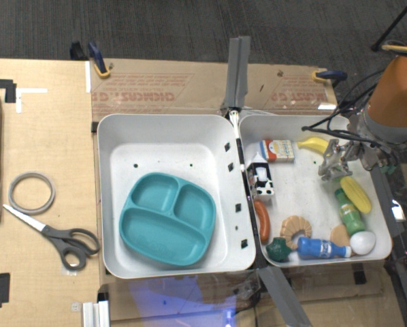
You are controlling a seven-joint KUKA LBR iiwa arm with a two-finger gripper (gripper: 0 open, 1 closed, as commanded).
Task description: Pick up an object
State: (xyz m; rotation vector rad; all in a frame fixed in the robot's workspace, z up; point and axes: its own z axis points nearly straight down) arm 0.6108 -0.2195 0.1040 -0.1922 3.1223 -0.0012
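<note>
left bin [115, 142]: white, shallow; holds one teal divided plate [167, 218], three compartments, lying flat toward the near left; bare floor along far wall and right wall.
right bin [295, 182]: white, crowded with small objects, mostly along the near and right walls.
far side of right bin: small red-and-white carton [278, 150] by the far wall, yellow banana [314, 144] just right of it.
divider side: black-and-white milk carton toy [261, 180] against the left wall, red-orange hot dog [262, 221] nearer along the same wall.
right wall: yellow corn cob [356, 193] beside a green bottle [350, 214], touching or nearly so; white egg [362, 242] in the near right corner.
near wall: blue-and-white bottle [322, 249] on its side, dark green toy [278, 250] at its left end, tan croissant [295, 226] just behind, tan round piece [339, 234] between bottle and egg.
gripper [334, 163]: over the far right of the right bin, between banana and corn cob, close to both.
fingers: pointing down; cannot tell whether apart or together; nothing seen held.
open room: centre of right bin floor bare; objects near the walls sit tight to the rim.
surface left of bins: tape roll [31, 192] and scissors [54, 236], well apart from the bins.
</note>
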